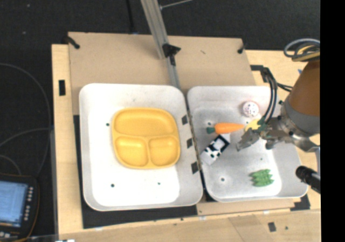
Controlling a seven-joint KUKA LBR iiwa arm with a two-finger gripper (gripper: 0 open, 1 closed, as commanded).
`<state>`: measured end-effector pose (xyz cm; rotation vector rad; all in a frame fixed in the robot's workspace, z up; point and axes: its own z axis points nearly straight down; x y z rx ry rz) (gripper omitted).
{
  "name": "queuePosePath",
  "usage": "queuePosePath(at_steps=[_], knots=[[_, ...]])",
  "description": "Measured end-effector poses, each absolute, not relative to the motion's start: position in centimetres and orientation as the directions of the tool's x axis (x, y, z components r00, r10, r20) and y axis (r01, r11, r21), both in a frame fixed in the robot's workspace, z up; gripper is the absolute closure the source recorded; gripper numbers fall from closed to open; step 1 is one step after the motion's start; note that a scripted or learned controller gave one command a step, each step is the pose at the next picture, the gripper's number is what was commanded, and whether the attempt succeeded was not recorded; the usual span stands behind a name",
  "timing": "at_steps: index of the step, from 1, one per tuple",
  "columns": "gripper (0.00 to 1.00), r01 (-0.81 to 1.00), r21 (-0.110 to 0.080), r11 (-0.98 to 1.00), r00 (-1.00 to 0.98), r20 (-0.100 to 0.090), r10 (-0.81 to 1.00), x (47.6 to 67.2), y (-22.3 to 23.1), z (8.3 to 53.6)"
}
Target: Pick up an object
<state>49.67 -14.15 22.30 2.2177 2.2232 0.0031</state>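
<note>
In the right bin [280,184] lie an orange carrot [228,127], a black-and-white block [215,149], a small pale pink ball [250,109] and a green pea-pod piece [262,178]. My gripper [249,139] hangs over the middle of this bin, just right of the carrot's thick end and right of the black-and-white block. A small yellow piece [253,124] shows just above the gripper. Nothing can be seen held between the fingers.
The left bin [94,181] holds a yellow divided plate [146,137]. A slanted metal pole [153,14] rises behind the bins. The grey arm with its orange band [308,92] comes in over the right bin's right side.
</note>
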Motion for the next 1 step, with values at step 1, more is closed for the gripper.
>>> queuePosePath(at_steps=[1], knots=[[0.00, 1.000, 0.003, 0.001, -0.001, 0.000, 1.000, 49.67, -14.17, 22.31]])
